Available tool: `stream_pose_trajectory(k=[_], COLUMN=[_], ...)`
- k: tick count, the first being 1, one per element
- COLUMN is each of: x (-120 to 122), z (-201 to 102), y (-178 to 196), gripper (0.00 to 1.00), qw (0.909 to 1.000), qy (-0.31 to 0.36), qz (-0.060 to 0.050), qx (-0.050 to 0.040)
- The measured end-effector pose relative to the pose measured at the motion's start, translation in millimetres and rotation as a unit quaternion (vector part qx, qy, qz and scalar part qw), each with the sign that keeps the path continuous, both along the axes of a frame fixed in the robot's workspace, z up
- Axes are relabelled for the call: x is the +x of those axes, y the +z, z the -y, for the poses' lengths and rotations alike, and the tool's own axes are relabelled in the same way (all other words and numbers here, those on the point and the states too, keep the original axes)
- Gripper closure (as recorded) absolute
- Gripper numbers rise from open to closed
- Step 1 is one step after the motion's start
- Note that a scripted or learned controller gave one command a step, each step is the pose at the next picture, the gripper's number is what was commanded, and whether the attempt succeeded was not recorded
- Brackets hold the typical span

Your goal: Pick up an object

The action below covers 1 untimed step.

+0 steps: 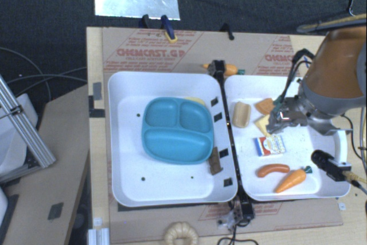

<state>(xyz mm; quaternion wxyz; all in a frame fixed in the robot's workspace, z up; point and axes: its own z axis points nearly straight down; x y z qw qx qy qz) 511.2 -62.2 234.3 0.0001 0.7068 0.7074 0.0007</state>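
I've got the gripper low in the right bin, nothing lifted yet, and I can't tell whether its claw is apart or together, so the pick is still all ahead of me. Taking that gripper as my marker: nearest the camera sit a carrot and a sausage, then a small card packet just under it. A yellow wedge touches it, bread roll left, orange piece beyond; the left bin holds a blue divided plate.
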Motion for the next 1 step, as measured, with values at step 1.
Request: stream_pose_trajectory(k=[1], x=[-1.6], z=[3.9], y=[-1.0], gripper=[1.0], qw=[1.0], qy=[0.0], qz=[0.0], qx=[0.0002])
